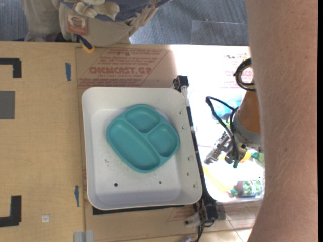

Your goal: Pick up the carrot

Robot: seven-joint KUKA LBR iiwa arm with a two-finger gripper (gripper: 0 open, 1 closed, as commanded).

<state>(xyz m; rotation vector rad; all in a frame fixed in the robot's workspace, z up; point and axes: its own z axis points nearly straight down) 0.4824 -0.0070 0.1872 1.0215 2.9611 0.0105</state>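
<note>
Though glare washes out the right bin point(218, 116), an orange patch with a green end there looks like the carrot point(246, 158), just beside the gripper point(223, 153); whether it grasps anything I cannot tell. The approach seems under way; next comes a short, careful shift onto the carrot, with open room toward the bin's wall.

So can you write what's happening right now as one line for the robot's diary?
task: pick up carrot | gripper: low over right bin | teal plate: in left bin | carrot: not identifiable in glare
</note>
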